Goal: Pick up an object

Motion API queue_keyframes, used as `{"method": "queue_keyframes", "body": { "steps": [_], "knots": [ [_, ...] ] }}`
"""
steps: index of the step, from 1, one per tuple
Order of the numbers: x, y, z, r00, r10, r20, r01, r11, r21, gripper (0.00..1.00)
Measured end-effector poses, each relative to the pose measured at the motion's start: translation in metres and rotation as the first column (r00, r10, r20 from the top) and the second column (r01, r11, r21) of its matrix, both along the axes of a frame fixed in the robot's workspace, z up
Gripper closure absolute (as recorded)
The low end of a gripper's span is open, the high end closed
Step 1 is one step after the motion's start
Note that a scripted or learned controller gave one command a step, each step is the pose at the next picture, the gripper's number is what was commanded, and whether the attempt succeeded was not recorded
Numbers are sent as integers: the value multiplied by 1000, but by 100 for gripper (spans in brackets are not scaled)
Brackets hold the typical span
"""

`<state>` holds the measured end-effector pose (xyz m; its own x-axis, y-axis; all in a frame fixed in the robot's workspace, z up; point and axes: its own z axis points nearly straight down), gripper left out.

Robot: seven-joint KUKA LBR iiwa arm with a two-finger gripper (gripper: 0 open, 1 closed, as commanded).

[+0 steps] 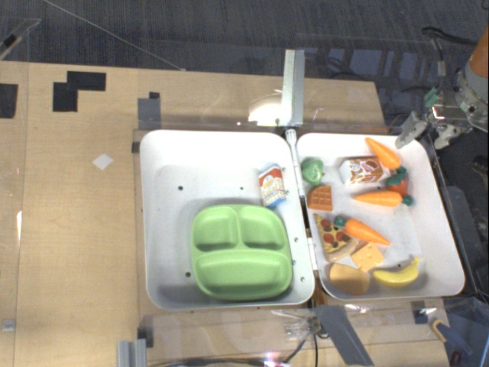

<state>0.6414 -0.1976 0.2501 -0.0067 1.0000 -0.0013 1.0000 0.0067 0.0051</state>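
Observation:
My gripper (426,131) hangs over the far right corner of the right bin (451,228), its two fingers spread and nothing between them. Just below it lies an orange carrot (383,153), beside a packaged bread loaf (361,172). More toy food fills this bin: a second carrot (380,199), a third carrot (365,231), a green lettuce (312,170), a waffle (321,199), a pizza slice (334,238), a cheese wedge (368,257), a banana (397,274) and a bread roll (348,279).
The left bin (164,205) holds a green divided plate (241,251) and a small snack carton (272,186) near its right wall. A metal post (293,86) stands behind the wall between the bins. Cables and dark fittings lie off the right bin's edge.

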Motion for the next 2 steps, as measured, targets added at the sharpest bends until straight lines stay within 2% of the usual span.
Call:
{"method": "queue_keyframes", "body": {
  "steps": [1,2],
  "knots": [
    [6,-7,-122,999,27,20,-26,1000,-6,0],
    [16,-1,-123,999,5,32,-5,1000,-9,0]
  ]
}}
